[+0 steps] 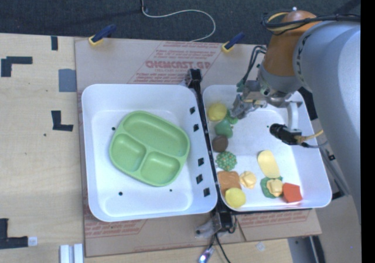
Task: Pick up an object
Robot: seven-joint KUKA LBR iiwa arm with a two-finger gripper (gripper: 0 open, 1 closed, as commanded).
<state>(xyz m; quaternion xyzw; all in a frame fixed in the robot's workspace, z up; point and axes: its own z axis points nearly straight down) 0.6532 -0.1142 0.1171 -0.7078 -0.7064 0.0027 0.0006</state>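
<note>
Now my gripper [236, 114] hangs low at ten o'clock in the right bin [313, 165], beside the yellow ball [217, 111] and green toy [223, 127]. Its grip I cannot tell. I should drop straight, slowly.

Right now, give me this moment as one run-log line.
claw: low in right bin, by yellow ball | grasp: cannot tell | left bin: green tray

Grey arm [331, 62], orange wrist band [285, 45]
</note>
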